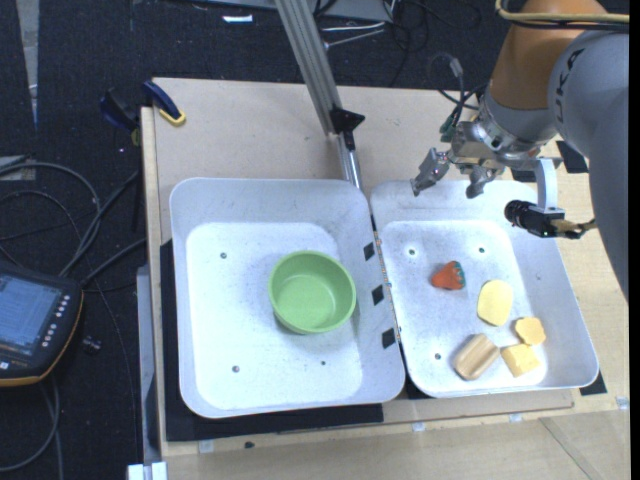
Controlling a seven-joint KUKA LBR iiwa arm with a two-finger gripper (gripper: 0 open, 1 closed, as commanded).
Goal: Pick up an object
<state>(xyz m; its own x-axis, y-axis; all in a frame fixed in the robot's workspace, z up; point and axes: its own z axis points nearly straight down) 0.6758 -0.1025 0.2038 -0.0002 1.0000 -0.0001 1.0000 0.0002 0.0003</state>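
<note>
Red strawberry toy [448,276] with green top in right bin [560,268], tool [447,180] spread, empty

A: What do the two bins [200,268] look like?
B: White moulded plastic, matt, finely speckled on the floors.

A: And the bowl [312,290]?
B: Smooth green plastic with a soft sheen.

A: The bench [250,128]?
B: Pale, matt board, wood-like.

A: The arm [590,68]?
B: Smooth grey casing with a glossy orange band; the gripper [452,180] looks metallic, dull grey.

Slanted overhead view of both bins [200,268]
</note>
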